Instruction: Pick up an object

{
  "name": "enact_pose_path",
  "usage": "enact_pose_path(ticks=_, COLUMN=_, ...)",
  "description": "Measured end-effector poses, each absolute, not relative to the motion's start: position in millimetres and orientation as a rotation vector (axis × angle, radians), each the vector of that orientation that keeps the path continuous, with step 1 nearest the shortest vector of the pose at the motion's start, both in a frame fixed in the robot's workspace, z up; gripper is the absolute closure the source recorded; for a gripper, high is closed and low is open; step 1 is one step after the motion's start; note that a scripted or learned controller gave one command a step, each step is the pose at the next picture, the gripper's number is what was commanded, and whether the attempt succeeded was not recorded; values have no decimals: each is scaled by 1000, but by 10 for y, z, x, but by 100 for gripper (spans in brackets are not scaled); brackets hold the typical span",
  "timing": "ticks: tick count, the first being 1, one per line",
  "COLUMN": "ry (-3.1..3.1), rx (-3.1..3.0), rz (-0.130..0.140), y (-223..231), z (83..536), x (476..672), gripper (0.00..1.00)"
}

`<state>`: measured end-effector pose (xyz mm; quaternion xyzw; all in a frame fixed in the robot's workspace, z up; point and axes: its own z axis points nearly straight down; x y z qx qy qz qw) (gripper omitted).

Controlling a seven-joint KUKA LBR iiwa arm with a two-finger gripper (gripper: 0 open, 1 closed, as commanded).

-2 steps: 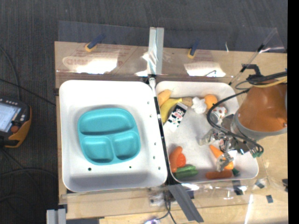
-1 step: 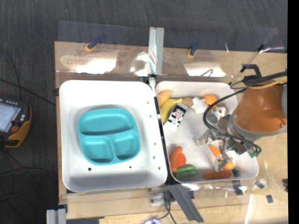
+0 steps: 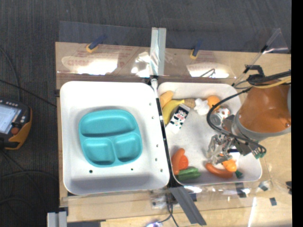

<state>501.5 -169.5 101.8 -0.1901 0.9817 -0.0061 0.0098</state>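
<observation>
We see the gripper (image 3: 220,151) low in the right bin (image 3: 199,136), just above an orange-red toy vegetable (image 3: 218,170) near the front wall; whether it grips anything we cannot tell. A carrot (image 3: 179,159) and a green vegetable (image 3: 189,174) lie to the left, a banana (image 3: 168,109) and a black-and-white card (image 3: 179,116) toward the back. The left bin (image 3: 71,126) holds a teal divided tray (image 3: 111,136).

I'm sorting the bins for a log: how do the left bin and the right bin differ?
The left bin holds one teal divided tray; the right bin holds scattered toy food, among them a banana and a carrot. The gripper hangs over the right bin, not the left bin. Both are shallow, white and side by side.
</observation>
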Motion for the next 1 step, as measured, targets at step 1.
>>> enact_pose_path(ticks=1, ry=3112, rx=-407, rz=0, y=-1981, z=1501, x=5669, gripper=100)
